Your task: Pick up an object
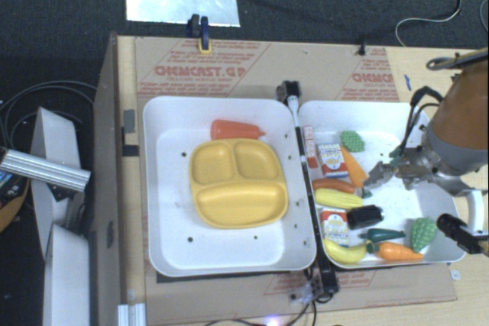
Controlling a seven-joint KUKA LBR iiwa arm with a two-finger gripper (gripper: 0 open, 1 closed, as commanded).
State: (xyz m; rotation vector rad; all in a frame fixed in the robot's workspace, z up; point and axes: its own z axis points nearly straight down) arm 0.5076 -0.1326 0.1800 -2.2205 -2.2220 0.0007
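Camera view: arm seen entering from right, gripper (pixel 380 173) low over right bin (pixel 382 114), tip near orange carrot-like piece (pixel 352 165) and just right of it. Finger state can't be told at this res; nothing is seen held. No specific target is named by task, so candidates are listed: right bin is crowded along its left side w/ small boxed item (pixel 330 156), green bumpy piece (pixel 352 140) far side, orange/red sausage shape (pixel 333 185), yellow corn-like piece (pixel 339 199), black block (pixel 364 215), second boxed item (pixel 334 225), banana (pixel 344 253) at near edge, dark green piece (pixel 384 234), carrot (pixel 399 252), green veg (pixel 422 234) near right corner. Left bin (pixel 164 187) holds yellow divided plate (pixel 238 184) w/ red-orange piece (pixel 237 129) just beyond it on far side. Judged stage: descent/approach toward the cluster, grasp not yet made. Risks: items are packed touching or overlapping, so two could be pinched at once or a neighbour nudged away; rounded plastic food is likely to squirt out of a closing grip; tip could land on bare bin floor between carrot-like piece and black block and close on nothing; items against the divider wall leave little finger clearance.
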